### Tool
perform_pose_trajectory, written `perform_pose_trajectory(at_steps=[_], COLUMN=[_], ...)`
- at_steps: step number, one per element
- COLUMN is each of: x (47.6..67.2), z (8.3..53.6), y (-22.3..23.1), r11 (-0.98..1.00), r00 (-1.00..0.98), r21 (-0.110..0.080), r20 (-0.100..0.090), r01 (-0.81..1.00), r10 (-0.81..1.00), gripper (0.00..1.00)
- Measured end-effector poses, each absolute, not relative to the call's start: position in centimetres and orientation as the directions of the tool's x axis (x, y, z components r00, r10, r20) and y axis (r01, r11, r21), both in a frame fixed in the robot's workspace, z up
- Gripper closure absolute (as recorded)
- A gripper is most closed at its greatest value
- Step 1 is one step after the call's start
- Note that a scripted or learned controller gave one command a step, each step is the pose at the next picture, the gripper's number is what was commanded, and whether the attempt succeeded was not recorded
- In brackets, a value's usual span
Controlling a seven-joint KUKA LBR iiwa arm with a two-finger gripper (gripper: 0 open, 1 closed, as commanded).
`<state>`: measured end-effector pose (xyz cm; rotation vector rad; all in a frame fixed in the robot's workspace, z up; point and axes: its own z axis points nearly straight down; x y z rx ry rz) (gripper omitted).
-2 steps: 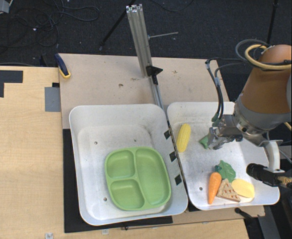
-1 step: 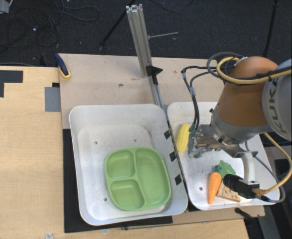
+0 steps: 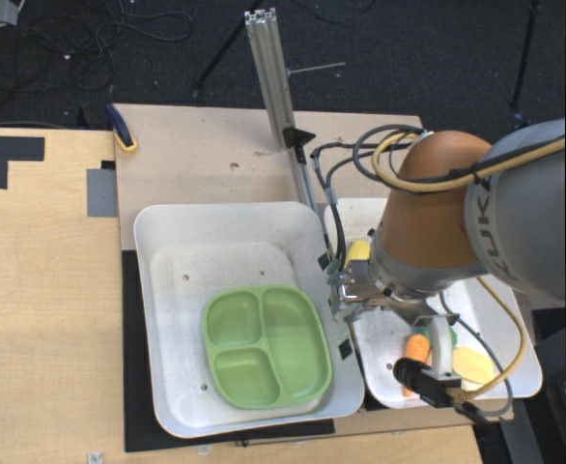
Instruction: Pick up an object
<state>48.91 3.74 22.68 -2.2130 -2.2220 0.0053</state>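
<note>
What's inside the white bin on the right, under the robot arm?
An orange thing and a yellow thing lie in the right bin, at its near end. The arm covers most of the bin, so whatever else lies there is hidden.

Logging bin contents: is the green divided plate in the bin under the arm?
No, the green divided plate lies in the left bin; the arm is over the right bin.
</note>
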Motion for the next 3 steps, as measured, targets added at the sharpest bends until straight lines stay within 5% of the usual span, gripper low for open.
perform_pose_trajectory(at_steps=[1, 2, 3], x=[48.33, 48.16, 48.18], z=[23.27, 22.90, 22.92], y=[9.71, 10.52, 10.47], r11=[0.005, 0.002, 0.000], r00=[-0.005, -0.002, 0.000], r21=[-0.004, -0.006, -0.006], r20=[0.000, 0.000, 0.000], r01=[1.000, 1.000, 1.000], r10=[1.000, 1.000, 1.000], gripper=[1.00, 1.00, 0.00])
